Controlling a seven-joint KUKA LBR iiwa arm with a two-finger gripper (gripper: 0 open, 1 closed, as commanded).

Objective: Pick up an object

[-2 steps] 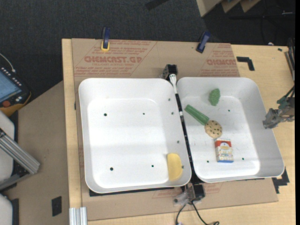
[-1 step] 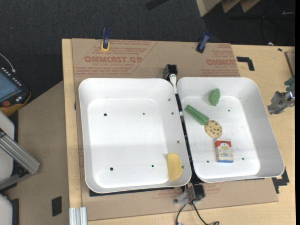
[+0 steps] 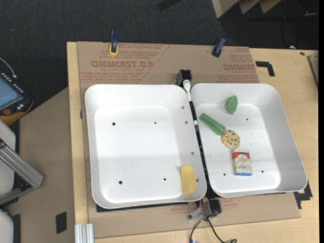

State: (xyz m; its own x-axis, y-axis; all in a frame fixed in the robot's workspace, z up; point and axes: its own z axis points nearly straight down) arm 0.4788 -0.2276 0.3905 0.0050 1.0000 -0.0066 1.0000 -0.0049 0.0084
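Note:
The right bin (image 3: pixel 283 135) holds a small green lump (image 3: pixel 232 104) near its back, a green stick-like piece (image 3: pixel 212 123) lying at a slant by the left wall, a round speckled cookie (image 3: pixel 230 138) just below it, and a small red and white carton (image 3: pixel 242 163) toward the front. In the left bin (image 3: pixel 101 135) a pale yellow oblong piece (image 3: pixel 188 179) lies in the front right corner.
Both bins rest on a cardboard sheet (image 3: pixel 152 59) held by two blue clamps (image 3: pixel 114 40) at the back edge. A black divider strip (image 3: pixel 195 125) runs between the bins. Metal rails (image 3: pixel 20 166) and a device with a blue screen (image 3: pixel 10 95) stand at the left.

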